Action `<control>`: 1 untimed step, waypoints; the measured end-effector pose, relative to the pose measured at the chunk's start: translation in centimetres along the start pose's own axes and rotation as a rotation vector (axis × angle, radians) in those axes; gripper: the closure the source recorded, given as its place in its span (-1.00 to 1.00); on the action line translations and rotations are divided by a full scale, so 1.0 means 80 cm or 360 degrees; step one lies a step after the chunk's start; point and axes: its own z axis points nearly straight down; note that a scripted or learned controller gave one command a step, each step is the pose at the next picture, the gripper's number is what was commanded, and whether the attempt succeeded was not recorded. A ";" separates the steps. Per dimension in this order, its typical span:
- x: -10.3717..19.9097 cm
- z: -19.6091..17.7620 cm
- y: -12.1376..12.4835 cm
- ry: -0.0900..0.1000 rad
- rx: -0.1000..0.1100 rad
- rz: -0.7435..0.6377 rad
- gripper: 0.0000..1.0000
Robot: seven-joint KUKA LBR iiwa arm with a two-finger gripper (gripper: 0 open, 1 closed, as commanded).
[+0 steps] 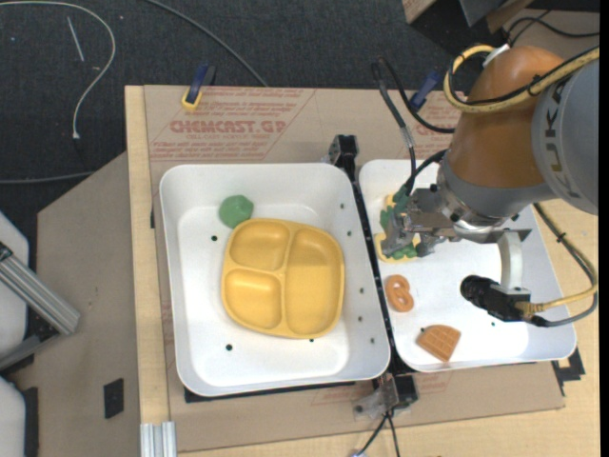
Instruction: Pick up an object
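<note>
Gripper (411,228) sits low over the upper left part of the right bin (533,346), under the grey wrist and orange band of the arm (504,112) that fills the upper right of the frame. Whether it is released or clenched cannot be told. A green and yellow object (392,246) lies right at its tip, by the bin's left wall. Below that, an orange pretzel-shaped piece (400,293) rests near the same wall, and a tan wedge (440,342) lies lower still, toward the bin's bottom edge. The left bin (190,350), mid-frame, carries a yellow divided plate (284,279) with a green lump (236,209) just touching its upper left rim.
</note>
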 end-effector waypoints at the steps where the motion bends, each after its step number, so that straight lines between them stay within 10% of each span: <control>1: 0.068 -0.003 -0.005 0.0000 -0.0004 -0.0001 1.00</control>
